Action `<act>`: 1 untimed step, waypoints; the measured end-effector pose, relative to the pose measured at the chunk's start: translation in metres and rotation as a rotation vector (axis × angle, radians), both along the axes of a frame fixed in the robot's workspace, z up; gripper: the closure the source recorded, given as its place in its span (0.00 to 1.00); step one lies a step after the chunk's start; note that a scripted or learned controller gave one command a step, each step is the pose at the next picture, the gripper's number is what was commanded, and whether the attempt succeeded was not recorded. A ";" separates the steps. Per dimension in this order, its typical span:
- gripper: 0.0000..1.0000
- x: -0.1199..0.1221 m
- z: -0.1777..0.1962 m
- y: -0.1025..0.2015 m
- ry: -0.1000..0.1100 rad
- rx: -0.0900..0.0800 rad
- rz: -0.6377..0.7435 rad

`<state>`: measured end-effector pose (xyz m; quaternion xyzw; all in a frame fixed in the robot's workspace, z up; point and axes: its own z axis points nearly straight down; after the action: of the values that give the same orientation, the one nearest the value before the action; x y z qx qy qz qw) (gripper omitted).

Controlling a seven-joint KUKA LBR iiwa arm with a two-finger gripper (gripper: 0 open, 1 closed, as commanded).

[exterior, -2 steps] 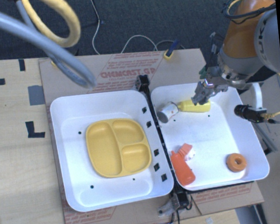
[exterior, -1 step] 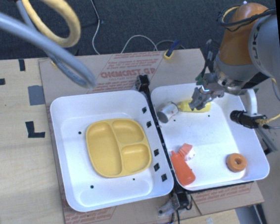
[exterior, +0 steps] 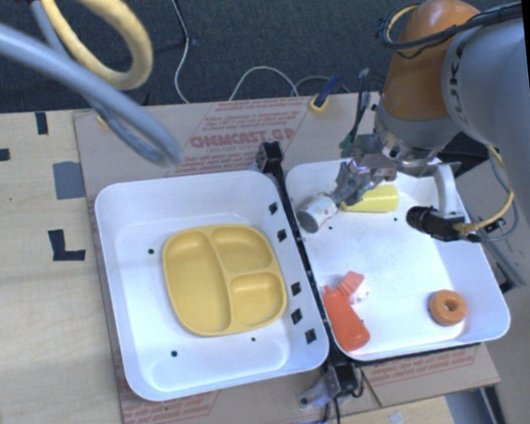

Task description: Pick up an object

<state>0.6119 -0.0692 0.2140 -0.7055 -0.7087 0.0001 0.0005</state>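
Note:
In the right bin (exterior: pixel 397 263), my gripper (exterior: pixel 349 188) hangs low at the back, near the divider. Just to its left, a small white and grey cup (exterior: pixel 316 213) lies on its side. A yellow block (exterior: pixel 378 200) lies right beside the gripper on its right and is partly covered by it. An orange bottle with a white label (exterior: pixel 345 318) rests at the front left of this bin. A brown doughnut (exterior: pixel 446 307) sits at the front right. I see nothing lifted off the bin floor.
The left bin (exterior: pixel 128 296) holds a yellow divided plate (exterior: pixel 223 278). A black divider (exterior: pixel 293 250) runs between the bins. The grey arm and its orange band (exterior: pixel 427 48) loom over the right bin's back corner, and a black cable fitting (exterior: pixel 431 221) hangs beside it.

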 end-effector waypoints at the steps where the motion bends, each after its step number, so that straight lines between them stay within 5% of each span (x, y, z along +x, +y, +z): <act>1: 1.00 0.005 0.012 0.054 0.000 0.001 0.002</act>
<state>0.6167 -0.0151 0.2256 -0.7047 -0.7095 -0.0003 0.0006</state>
